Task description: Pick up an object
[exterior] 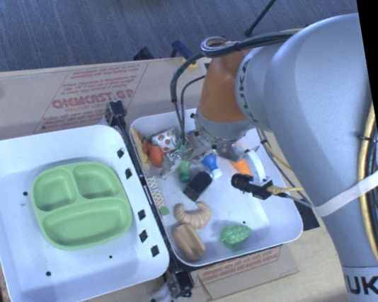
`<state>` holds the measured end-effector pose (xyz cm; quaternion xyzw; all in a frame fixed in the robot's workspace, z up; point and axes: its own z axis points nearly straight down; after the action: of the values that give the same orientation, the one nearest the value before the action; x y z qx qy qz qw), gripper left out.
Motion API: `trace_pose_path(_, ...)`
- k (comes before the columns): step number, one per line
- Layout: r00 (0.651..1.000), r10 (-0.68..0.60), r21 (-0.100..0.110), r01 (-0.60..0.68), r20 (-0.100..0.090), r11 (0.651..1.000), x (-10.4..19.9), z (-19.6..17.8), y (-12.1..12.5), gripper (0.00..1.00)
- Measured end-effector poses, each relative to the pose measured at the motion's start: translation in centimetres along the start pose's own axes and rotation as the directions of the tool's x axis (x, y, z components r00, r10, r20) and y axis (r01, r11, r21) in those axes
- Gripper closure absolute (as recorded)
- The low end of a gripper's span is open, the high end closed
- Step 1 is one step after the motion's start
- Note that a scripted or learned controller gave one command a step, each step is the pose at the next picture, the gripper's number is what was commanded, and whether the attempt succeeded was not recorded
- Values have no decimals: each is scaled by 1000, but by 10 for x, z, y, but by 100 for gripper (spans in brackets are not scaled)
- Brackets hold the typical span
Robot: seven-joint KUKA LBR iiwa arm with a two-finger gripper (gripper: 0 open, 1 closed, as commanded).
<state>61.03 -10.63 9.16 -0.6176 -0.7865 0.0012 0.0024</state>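
The right bin (286, 218) holds a clutter of small objects: a tan croissant-like piece (194, 215), a brown bread-like lump (188, 241), a green leafy toy (235, 235), a black block (197, 185), a blue piece (210, 162), an orange piece (241, 168) and orange and white toys (156, 147) at the far left corner. The arm's wrist with its orange band (226, 94) hangs over the bin's back half. My gripper (191, 155) reaches down among the green, blue and black pieces; the wrist hides much of it.
The left bin (2, 214) holds a green divided plate (81, 203). A black cable connector (251, 186) juts over the right bin's right side. Black clips run along the wall between the bins. Brown cardboard lies under both bins.
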Motion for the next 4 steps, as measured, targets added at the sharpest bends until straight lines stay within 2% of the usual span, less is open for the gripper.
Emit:
trace_pose_path(1,989,-148,21,148,-1,989,-6,1,41,0)
trace_pose_path(2,971,-237,0,237,2,971,0,0,30,0)
trace_pose_path(3,970,-241,1,241,1,970,0,-10,30,100)
trace_pose_path(4,970,-242,2,242,2,970,0,-10,30,0)
